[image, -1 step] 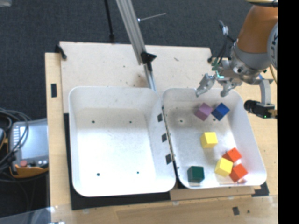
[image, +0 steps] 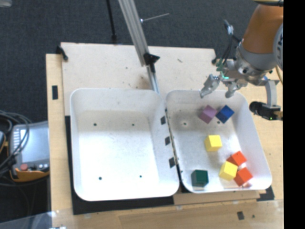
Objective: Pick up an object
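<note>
The gripper (image: 219,88) hangs over the right bin (image: 255,132) at its far rim, fingers (image: 208,88) spread and holding nothing, above the purple cube (image: 207,114) and blue cube (image: 225,113).

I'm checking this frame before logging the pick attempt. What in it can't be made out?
- Arm: above the orange band it is cut off by the camera view's top and right edges.
- Orange blocks: two beside a yellow block, which covers part of them; whether they touch each other is unclear.
- Green block: too small to tell whether it touches the right bin's wall.
- Gripper: its height above the bin is unreadable.
</note>
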Available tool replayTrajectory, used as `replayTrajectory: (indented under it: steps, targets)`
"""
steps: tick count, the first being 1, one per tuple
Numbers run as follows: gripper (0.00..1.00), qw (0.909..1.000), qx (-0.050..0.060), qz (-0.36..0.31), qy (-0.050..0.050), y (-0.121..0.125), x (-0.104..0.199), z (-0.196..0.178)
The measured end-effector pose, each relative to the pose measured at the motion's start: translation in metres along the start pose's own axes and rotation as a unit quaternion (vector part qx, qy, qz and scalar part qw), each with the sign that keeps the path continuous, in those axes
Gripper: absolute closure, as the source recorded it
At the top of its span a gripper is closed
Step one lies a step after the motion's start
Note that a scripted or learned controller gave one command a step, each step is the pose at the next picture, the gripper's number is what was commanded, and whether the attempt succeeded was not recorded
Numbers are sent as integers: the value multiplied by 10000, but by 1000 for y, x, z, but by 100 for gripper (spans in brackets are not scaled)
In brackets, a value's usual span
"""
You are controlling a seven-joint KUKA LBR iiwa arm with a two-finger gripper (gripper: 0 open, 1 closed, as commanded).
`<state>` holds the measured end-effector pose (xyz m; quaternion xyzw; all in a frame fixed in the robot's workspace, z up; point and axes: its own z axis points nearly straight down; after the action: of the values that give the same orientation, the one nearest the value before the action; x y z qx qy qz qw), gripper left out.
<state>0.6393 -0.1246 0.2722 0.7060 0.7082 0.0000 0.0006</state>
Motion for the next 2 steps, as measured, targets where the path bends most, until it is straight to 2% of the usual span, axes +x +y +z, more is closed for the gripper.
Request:
replayTrajectory:
  steps: [2]
  targets:
    - [0, 10000, 28, 30, -5, -4, -6, 125]
